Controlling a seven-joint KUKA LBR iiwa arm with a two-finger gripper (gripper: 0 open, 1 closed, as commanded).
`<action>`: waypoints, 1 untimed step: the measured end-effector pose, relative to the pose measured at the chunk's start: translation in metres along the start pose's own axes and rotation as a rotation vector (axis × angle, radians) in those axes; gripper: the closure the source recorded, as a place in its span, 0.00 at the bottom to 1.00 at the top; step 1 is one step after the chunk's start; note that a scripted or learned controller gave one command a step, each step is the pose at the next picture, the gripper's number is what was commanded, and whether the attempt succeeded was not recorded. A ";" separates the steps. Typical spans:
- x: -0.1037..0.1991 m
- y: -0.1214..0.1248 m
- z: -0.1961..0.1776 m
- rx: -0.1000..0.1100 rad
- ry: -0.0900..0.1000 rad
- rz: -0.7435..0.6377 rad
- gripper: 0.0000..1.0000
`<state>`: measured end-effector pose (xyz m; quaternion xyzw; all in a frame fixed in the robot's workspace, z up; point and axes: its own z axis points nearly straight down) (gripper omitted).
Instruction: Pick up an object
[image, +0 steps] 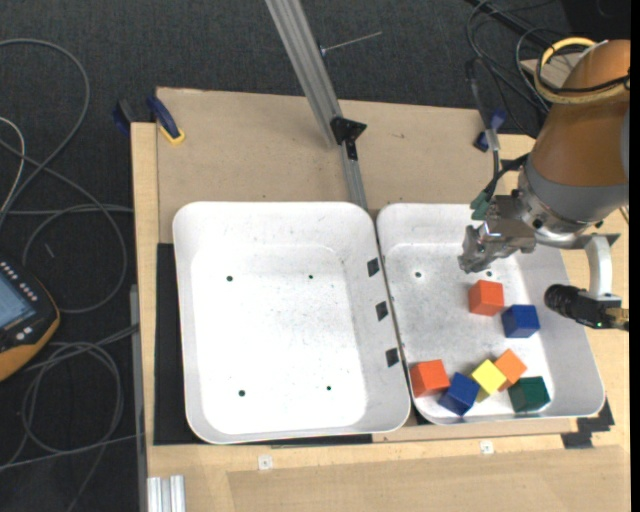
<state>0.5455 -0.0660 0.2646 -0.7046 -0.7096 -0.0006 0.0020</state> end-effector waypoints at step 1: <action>0.054 0.009 0.000 -0.003 -0.001 0.000 1.00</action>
